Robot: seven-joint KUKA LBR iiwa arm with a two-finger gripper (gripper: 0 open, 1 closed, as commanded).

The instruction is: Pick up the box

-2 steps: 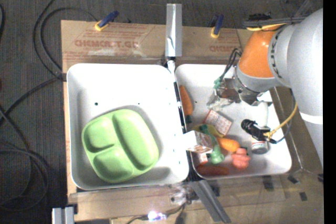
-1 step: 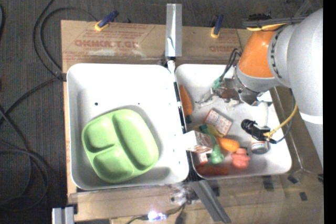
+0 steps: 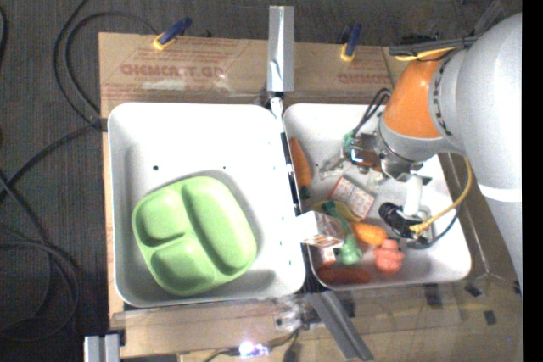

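Box (image 3: 352, 196) lies flat in right bin (image 3: 458, 263), among toy food, just left of gripper (image 3: 373, 155). You can't tell claw state here. Judgement: nothing lifted yet; grasp and lift remain.

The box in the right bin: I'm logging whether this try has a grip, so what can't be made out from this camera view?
- Gripper: too small and dark against the clutter to judge its state.
- Box: its print is too small to read; contact with the gripper is unclear.
- Right bin: its far right corner is covered by the arm.
- Toys beside the green divided plate bin's wall: they overlap, so their outlines blur.
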